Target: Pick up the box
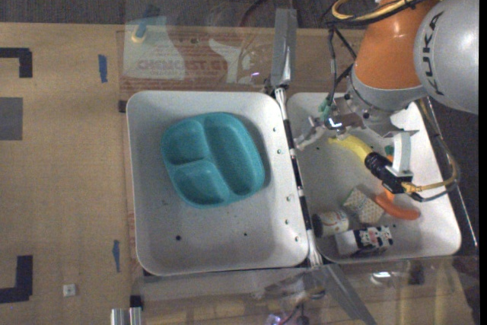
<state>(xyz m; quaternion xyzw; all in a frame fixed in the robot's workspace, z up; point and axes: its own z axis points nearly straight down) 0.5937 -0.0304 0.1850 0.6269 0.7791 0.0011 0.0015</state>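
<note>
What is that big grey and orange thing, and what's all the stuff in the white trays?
That big thing is a robot arm, grey with an orange band. It reaches in from the right side of the picture. The picture comes from one camera fixed above the bench, looking down at a slant.

At the end of the arm is its pincer, which works like two fingers for grabbing. It is over the top of the right tray. I can't tell from here whether it is open or shut, and I see nothing held in it.

The left tray holds a teal plate with three sections. The right tray holds small things: something yellow like a banana, an orange piece, a little white cup-like thing, and a small dark box near the bottom edge. The robot's job is to pick up that box.
</note>
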